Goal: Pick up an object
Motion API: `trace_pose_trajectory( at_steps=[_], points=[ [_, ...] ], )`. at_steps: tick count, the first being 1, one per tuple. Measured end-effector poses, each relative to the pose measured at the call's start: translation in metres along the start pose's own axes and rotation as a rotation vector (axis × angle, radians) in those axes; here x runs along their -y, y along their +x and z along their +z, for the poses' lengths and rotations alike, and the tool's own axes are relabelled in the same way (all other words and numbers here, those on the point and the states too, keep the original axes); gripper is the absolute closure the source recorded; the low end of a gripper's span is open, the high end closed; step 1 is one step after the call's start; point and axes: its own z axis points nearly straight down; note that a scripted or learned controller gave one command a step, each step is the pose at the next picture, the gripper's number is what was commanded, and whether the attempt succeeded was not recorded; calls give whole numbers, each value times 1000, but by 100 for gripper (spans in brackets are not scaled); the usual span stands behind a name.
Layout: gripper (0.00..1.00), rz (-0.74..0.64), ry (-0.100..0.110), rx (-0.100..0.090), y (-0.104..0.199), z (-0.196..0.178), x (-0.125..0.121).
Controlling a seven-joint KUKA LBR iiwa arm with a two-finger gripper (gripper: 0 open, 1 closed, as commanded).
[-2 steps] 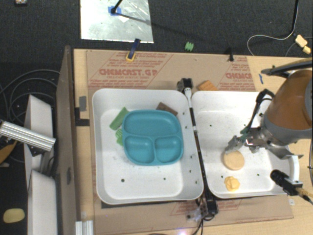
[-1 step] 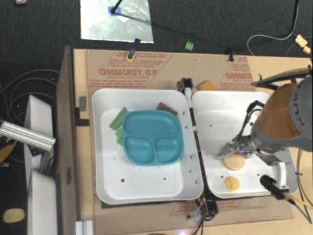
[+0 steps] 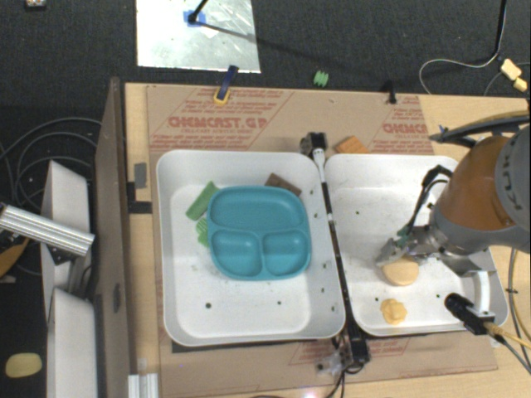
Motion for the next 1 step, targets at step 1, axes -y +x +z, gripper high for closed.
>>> trace_pose_trajectory(
  at_steps=[1],
  points=[
    [100,-11,-6,-1,90,-94,-18]
  ],
)
